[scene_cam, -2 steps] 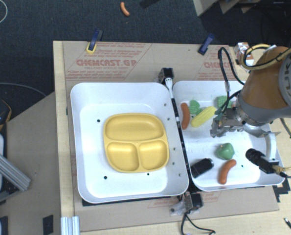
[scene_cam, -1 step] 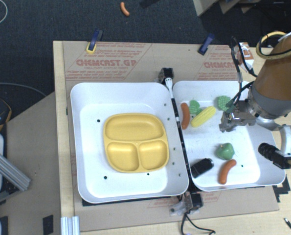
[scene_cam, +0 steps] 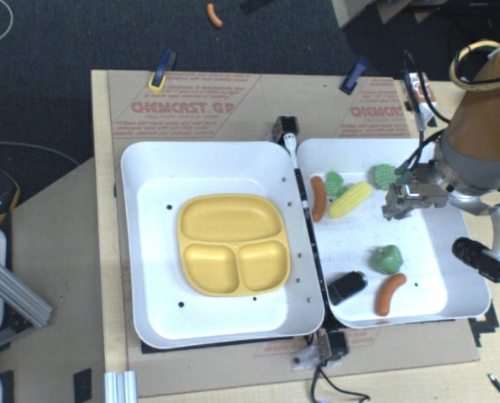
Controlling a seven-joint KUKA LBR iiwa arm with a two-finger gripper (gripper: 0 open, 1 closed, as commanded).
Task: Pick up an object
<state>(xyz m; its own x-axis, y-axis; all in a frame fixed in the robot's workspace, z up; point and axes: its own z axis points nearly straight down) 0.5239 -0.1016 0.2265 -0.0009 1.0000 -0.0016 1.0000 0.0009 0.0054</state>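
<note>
Pincer (scene_cam: 398, 206) is hovering empty just right of the corn (scene_cam: 350, 200); finger gap cannot be told. Approach step; next needs descending onto one item.

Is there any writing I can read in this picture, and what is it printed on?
"CHEMCAST G P" in red letters, printed on the brown protective sheet covering the bench, behind the left bin.
The same red print repeats in part behind the right bin, roughly "CHEMCAS", cut off by the arm.
Smaller red lines above and below each print are too blurred to read.
</note>
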